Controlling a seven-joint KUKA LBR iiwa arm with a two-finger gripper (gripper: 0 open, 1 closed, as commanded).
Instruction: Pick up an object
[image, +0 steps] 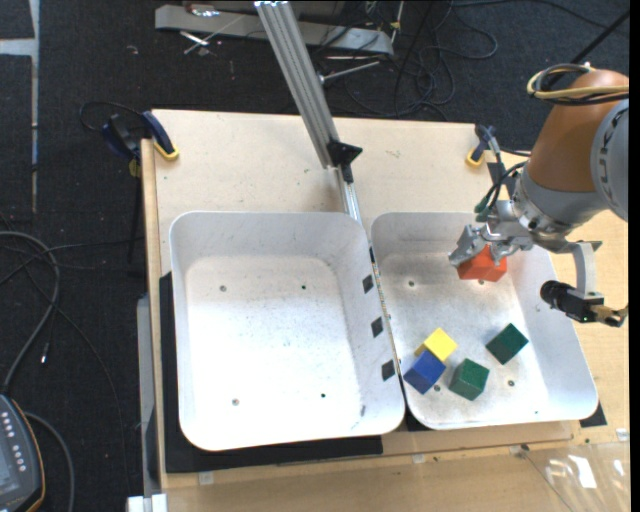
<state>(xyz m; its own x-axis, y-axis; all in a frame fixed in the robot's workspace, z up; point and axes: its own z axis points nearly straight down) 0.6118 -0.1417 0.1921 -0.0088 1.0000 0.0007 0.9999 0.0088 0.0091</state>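
Note:
My gripper (485, 247) hangs over the back of the right bin (560, 400), reaching in from the right. An orange block (484, 268) sits between its fingers, its top hidden by them, and the gripper is shut on it. The block looks larger than the others, as if raised off the bin floor. Nearer the front of the same bin lie a yellow block (439, 344), a blue block (424, 372) touching it, a green block (468, 379) and a darker green block (507, 343).
The left bin (200, 300) lies beside the right one, with a ridge where their walls meet. A slanted metal rail (310, 90) comes down to that ridge from the back. Clamps (160, 137) (482, 150) grip the bench's back corners.

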